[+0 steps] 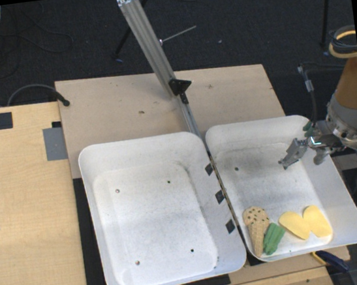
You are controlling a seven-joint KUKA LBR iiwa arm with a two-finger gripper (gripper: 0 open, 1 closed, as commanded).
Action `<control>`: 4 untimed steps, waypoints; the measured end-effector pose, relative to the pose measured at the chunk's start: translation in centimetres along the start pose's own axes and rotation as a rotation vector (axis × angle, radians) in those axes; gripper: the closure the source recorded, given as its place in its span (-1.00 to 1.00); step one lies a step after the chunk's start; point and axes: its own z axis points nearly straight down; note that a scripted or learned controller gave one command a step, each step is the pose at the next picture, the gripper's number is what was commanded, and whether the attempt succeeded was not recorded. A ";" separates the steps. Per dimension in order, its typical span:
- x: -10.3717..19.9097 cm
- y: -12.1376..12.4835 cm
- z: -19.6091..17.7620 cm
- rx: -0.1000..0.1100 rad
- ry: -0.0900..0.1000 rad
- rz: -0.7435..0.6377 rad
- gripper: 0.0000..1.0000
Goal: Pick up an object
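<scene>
In the right bin, along its near edge, lie a tan speckled cookie-like piece, a small green piece and two yellow pieces side by side. My gripper hangs over the right part of that bin, above and to the right of these objects, clearly apart from them. Its fingers are spread, one pointing left and one down on the right, with nothing between them.
The left bin stands beside the right one, with black clips along the shared edge. A slanted metal rail rises behind the bins. A wooden bench top lies to the left.
</scene>
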 end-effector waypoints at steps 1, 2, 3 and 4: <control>0.0 0.1 -0.3 -0.005 -0.001 0.000 -1.00; 0.3 0.7 5.9 0.000 0.000 0.000 -1.00; 0.4 0.7 11.3 0.000 0.000 0.001 -1.00; 0.2 0.7 10.0 -0.004 -0.001 0.006 1.00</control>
